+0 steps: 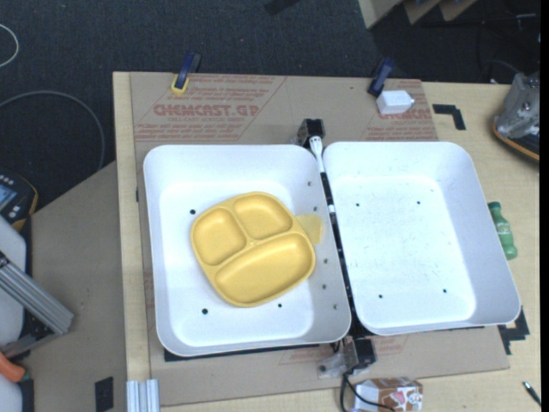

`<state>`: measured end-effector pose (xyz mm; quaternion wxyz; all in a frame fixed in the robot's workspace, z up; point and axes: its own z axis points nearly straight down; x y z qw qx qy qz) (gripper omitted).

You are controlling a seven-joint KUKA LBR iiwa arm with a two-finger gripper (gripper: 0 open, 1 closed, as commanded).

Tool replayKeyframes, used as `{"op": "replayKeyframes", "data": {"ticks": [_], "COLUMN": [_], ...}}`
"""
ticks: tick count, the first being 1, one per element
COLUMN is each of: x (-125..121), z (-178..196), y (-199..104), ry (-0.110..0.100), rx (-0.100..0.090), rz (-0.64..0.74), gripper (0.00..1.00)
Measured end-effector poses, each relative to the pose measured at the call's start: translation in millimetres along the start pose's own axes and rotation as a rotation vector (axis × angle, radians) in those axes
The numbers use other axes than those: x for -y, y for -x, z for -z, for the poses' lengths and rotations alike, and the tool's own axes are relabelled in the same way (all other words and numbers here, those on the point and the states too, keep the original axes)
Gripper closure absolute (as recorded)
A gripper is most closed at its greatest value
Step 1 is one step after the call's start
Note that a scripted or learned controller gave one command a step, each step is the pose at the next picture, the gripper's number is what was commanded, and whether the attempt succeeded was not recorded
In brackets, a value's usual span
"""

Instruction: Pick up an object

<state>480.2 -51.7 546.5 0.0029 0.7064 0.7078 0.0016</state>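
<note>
A yellow plate (251, 247) with three compartments lies flat in the left bin (171, 187), slightly left of its middle. A small pale yellow piece (310, 227) pokes out at the plate's right rim. A grey part of the arm with an orange band (520, 114) shows at the right edge, beyond the far right corner of the right bin (412, 230) and well away from the plate.
The bins sit side by side on a cardboard sheet (257, 106). A black clip (312, 132) stands at the far end of the seam between them. A white block (395, 102) lies behind the right bin, and a green object (503, 230) lies outside its right wall.
</note>
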Motion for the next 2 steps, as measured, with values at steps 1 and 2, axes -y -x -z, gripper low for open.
{"op": "replayKeyframes", "data": {"ticks": [1, 2], "x": [2.6, 2.3], "z": [-124.9, -161.6], "y": [4.7, -102.1], "ry": [-0.02, -0.013], "rx": [-0.003, -0.004], "rz": [-0.004, 0.01], "gripper": [1.0, 1.0]}}
